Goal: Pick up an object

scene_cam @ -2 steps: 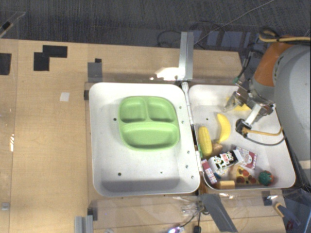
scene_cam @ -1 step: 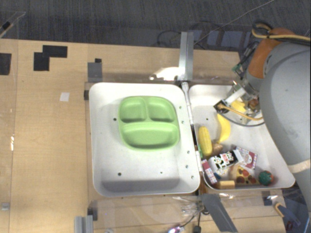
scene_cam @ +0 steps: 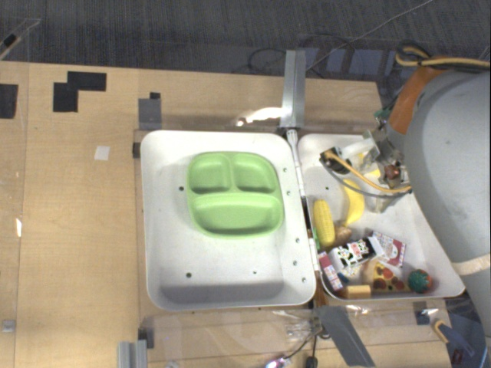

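Two white bins sit side by side on the wooden surface [scene_cam: 69, 228], and they could hardly look more different. Over on the left, the left bin [scene_cam: 165, 205] carries one thing: a green plate [scene_cam: 232, 192] with three compartments, two small ones on the far side and one wide one on the near side, lying flat near the middle.

Now to the right bin [scene_cam: 318, 153], where it gets crowded. One corn cob [scene_cam: 324, 221] lies along the left wall, and one banana [scene_cam: 353, 203] curves just beside it on the right. Toward the near edge there is one small black-and-white carton [scene_cam: 351, 255], one red-and-white packet [scene_cam: 390, 248] just right of it, one green ball [scene_cam: 418, 281] at the near right corner, and a small jumble of brownish and red bits [scene_cam: 380, 280] between them that I cannot make out piece by piece.

And the arm [scene_cam: 449, 167] comes in big and grey from the right, orange band [scene_cam: 406, 102] showing at the far side. Its gripper [scene_cam: 383, 163] hangs over the far part of the right bin, above the banana's far end, with yellow and black cables [scene_cam: 353, 176] looping to its left. Whether it is apart or together, I cannot tell; the mechanism is too cluttered to read.
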